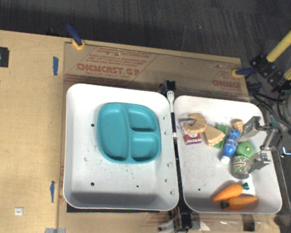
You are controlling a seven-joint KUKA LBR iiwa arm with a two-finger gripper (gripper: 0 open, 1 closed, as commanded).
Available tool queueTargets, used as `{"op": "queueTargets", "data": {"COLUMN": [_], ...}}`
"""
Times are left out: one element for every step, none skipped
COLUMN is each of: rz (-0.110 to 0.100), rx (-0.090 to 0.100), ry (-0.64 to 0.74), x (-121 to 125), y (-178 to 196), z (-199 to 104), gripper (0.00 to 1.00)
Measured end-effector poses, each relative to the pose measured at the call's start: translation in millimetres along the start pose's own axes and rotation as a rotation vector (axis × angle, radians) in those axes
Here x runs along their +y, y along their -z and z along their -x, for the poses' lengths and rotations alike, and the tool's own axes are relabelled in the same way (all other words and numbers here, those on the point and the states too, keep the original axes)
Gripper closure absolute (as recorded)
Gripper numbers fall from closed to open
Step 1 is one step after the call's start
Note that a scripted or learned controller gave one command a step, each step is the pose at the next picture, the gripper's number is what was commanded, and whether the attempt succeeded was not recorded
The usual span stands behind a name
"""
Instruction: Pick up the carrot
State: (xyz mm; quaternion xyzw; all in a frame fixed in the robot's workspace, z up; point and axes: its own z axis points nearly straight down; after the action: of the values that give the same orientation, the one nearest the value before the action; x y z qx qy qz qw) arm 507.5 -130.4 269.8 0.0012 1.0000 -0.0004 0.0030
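Right now, gripper point(258, 142) low over right bin point(199, 193), near its right wall, fingers spread wide with nothing between them. One finger up by a small tan piece point(237, 125), the other down beside a green can point(240, 165). Blue bottle point(229, 143) and a green round item point(245, 148) just left of the gap. Carrot point(229, 192) lying near the bin's front right corner, apart from the gripper, touching a second orange piece point(241, 201) just in front of it. Further left in same bin: red-and-white packet point(190, 131), bread-like pieces point(214, 136). Left bin point(76, 173) holding a teal divided tray point(129, 132), roughly centred.
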Motion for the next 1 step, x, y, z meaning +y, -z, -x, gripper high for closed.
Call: {"op": "queueTargets", "data": {"rz": [0.003], "rx": [0.004], "ry": [0.232], "x": [-7.9], "y": [-94.3], "z": [-27.6], "gripper": [0.00]}}
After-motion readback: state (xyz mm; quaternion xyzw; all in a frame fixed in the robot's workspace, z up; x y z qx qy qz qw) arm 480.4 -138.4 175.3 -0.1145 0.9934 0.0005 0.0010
